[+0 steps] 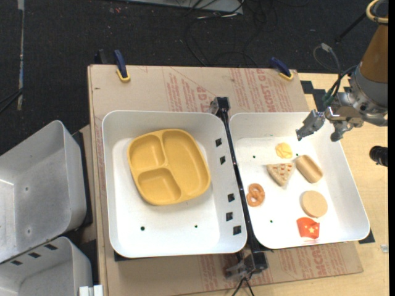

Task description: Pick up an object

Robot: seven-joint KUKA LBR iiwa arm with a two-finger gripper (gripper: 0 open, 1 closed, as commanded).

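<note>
While hanging above the upper right corner of the right bin (355,196), claw (322,128) spread open, two dark fingers (308,127) apart with nothing between them. Grey arm (370,97) with orange band (378,48) entering from the right edge.

In the right bin, six small food pieces: yellow round piece (283,150) nearest the claw, just below and left of it; hot dog bun (308,168) to its lower right; pizza wedge (280,173) just left of the bun; pretzel (255,195) lower left, near the bin's left wall; tan round cookie (313,203) below the bun; red piece (308,228) below the cookie, near the front wall. All lying flat on the bin floor, none touching the claw.

In the left bin (117,227), a yellow divided tray (168,166) with three compartments, set at a slight tilt. Both bins side by side on the cardboard-covered desk (154,82), held at the far edge by blue-and-yellow clamps (121,66).
</note>
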